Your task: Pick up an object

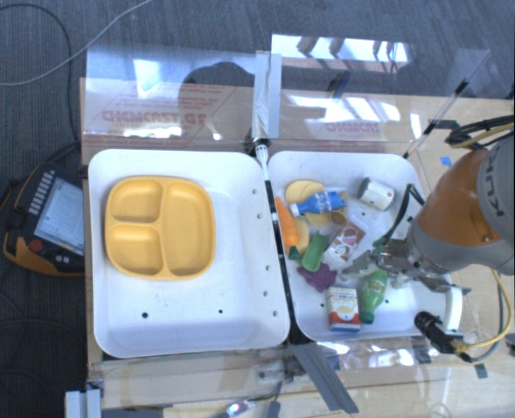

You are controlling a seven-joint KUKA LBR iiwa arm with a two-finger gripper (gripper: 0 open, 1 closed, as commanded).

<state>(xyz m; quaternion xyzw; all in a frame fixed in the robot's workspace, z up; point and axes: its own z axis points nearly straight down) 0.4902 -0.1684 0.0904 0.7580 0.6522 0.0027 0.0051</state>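
Over the right bin (396, 165), the end effector (381, 264) hangs beside a green bottle (372, 294); its grip cannot be told. The bottle lies just below it, long axis running toward the bin's near wall, next to a small carton (343, 309).

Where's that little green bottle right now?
The green bottle lies in the right-hand bin, near its front edge, just right of the small carton and close below the gripper.
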